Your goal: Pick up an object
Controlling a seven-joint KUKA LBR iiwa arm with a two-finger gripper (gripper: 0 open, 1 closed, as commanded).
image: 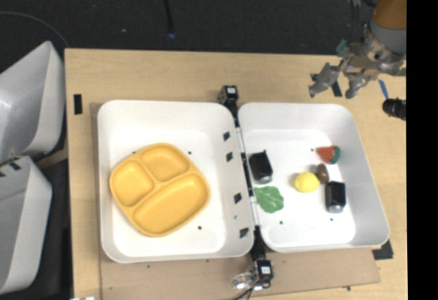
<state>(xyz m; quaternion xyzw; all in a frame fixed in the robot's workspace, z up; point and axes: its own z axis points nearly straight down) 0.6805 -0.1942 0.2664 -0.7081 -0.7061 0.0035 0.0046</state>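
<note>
My arm [391,4] reaches in at the upper right, its orange band showing above a grey wrist. My gripper [344,83] hangs below it, tilted down and leftward; my fingers [323,79] seem spread apart with nothing between them, though it is small and blurred.

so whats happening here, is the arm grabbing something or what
Not yet. The gripper hangs over the bench above the right bin's far edge, with nothing between its fingers. In that bin lie a yellow ball, a green piece, two black blocks and a red and green object. The left bin holds a yellow divided plate.
</note>
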